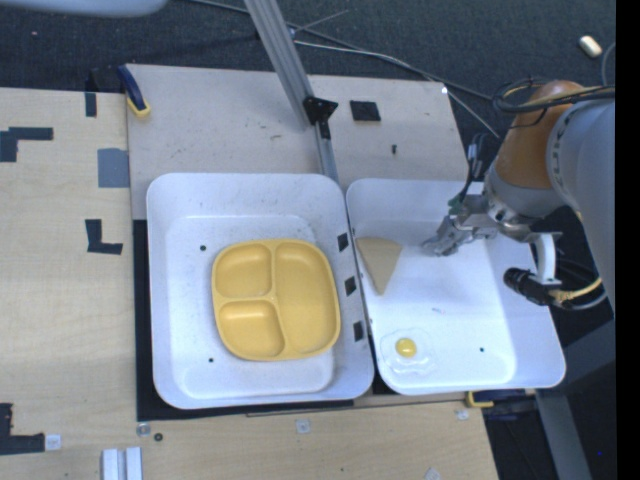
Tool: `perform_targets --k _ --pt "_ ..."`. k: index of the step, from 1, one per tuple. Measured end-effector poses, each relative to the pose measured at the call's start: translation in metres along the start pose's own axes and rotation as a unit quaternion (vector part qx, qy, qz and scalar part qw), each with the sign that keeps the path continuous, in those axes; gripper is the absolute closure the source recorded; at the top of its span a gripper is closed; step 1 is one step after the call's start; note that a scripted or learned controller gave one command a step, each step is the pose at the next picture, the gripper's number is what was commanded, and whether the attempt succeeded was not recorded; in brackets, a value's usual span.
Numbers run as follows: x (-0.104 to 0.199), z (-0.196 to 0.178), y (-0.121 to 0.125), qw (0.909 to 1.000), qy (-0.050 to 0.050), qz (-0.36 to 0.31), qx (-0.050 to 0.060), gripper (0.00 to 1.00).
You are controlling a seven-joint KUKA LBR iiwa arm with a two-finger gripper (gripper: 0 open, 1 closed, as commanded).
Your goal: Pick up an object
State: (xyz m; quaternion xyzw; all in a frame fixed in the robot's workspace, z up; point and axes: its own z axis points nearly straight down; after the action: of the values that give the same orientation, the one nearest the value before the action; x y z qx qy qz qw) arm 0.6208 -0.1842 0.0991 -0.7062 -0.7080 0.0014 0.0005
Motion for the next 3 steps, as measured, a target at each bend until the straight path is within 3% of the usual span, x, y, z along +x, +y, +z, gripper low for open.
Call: perform_targets --k 3 --pt "-0.007 -0.153 -0.001 1.0 0.0 0.001 -0.004 1.0"
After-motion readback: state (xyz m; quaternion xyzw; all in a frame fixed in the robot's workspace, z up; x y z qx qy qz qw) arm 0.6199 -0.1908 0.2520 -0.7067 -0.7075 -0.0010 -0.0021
